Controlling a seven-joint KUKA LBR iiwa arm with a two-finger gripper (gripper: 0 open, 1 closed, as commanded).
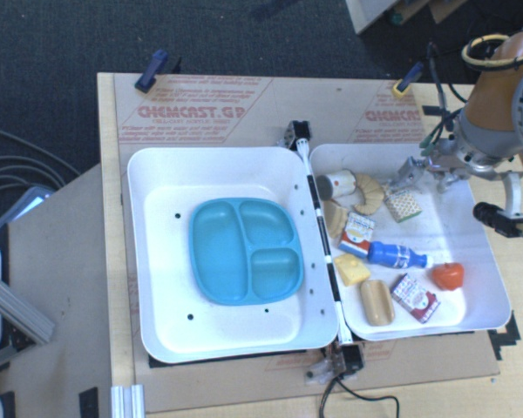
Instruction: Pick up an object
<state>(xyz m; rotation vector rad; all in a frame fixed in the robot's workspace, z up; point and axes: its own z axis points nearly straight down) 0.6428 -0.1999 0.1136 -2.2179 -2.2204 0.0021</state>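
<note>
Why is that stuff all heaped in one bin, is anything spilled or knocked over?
Nothing looks spilled. The blue bottle lies on its side in the right bin among jumbled toy foods, which seems deliberate. The blue divided tray sits flat in the left bin.

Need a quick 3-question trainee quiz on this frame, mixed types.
1. True or false: the blue tray lies in the left bin.
2. Which lies nearest the right bin's front edge? A) blue bottle B) hot dog C) orange ball
3. Fill in: the gripper is over the ____ bin.

Key: 1 true; 2 B; 3 right.
</note>
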